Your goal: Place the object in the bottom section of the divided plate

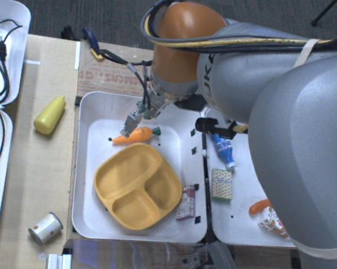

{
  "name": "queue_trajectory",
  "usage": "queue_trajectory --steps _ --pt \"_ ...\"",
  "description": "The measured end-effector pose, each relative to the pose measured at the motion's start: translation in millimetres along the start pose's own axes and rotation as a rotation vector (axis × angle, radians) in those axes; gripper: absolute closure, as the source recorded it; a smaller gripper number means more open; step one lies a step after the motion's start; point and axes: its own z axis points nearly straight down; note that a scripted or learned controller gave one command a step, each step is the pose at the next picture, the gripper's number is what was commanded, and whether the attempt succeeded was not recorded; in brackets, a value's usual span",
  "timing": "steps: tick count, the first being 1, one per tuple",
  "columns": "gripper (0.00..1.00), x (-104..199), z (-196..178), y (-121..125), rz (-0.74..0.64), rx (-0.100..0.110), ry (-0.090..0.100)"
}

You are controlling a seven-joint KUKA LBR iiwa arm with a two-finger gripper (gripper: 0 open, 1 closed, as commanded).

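Two shallow white bins sat side by side on the tabletop [43,164], and the grey arm [292,115] with its orange band loomed over both from the right, hiding much of the right bin [236,227]. The left bin [87,151] held a yellow-tan divided plate [138,185], smooth moulded plastic with rounded corners and three sections, lying at a slant so its smaller near section faced the bin's near edge. Just beyond the plate's far rim lay a toy carrot [133,135], orange, tapered and glossy, with a green tuft at its right end. The gripper [134,122] hung directly over the carrot, touching or nearly touching it, but whether its fingers were spread or closed could not be told from this slant. The main risk looked to be a poor grip: the carrot's slick, tapering body could squirt out sideways or roll against the plate's rim. A weak pinch could also drop it in a far section. A small printed packet [187,203] rested beside the plate's right edge, well clear of that path.
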Motion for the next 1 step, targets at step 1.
queue_trajectory --steps 1 --pt "0.00 0.0 0.0 0.0 0.000 0.000 0.000"
